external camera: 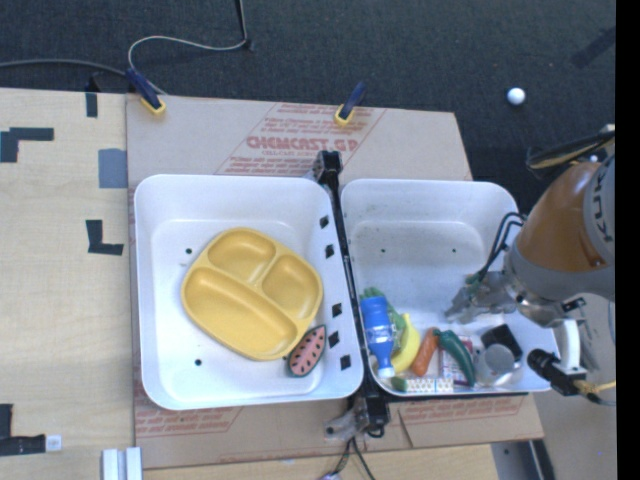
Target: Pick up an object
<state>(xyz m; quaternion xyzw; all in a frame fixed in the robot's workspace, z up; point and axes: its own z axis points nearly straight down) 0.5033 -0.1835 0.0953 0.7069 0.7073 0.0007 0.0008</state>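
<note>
My gripper (466, 306) hangs over the right bin (420, 203), at its right side, just above and right of the pile of toys. Nothing shows between its fingers. Along that bin's near edge lie a blue bottle (377, 328), a yellow banana (407, 341), an orange carrot (426, 353), a dark green piece (455, 349) and a round grey object (494, 361). In the left bin (160, 218) a yellow divided plate (252, 291) rests near the middle, with a watermelon slice (306, 352) at its lower right.
The arm (565, 238) with its orange band comes in from the right over the right bin's wall. A black divider clip (327, 165) sits where the two bins meet. Cardboard and wooden bench surround the bins.
</note>
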